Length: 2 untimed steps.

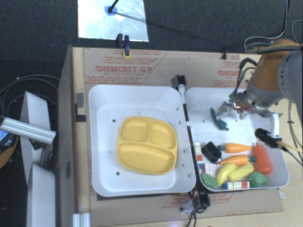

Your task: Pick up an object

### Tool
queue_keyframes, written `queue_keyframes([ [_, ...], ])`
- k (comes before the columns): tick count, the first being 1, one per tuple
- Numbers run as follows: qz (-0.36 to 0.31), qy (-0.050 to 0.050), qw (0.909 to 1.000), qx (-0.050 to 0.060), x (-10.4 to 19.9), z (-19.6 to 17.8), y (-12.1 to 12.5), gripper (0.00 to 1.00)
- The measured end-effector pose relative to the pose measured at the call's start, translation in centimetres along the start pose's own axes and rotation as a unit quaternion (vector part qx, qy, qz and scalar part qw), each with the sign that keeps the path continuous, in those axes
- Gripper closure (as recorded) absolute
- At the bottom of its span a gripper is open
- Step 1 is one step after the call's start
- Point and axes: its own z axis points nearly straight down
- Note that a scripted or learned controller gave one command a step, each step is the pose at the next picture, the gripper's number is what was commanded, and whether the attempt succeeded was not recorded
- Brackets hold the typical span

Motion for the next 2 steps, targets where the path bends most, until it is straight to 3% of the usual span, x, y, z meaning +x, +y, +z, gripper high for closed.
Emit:
queue_keyframes([
  [1, -0.001, 0.001, 1.0, 0.001, 5.9, 1.9, -1.0, 0.0],
  [2, -0.002, 0.001, 1.0, 0.0, 5.8, 0.8, -1.0, 1.0],
])
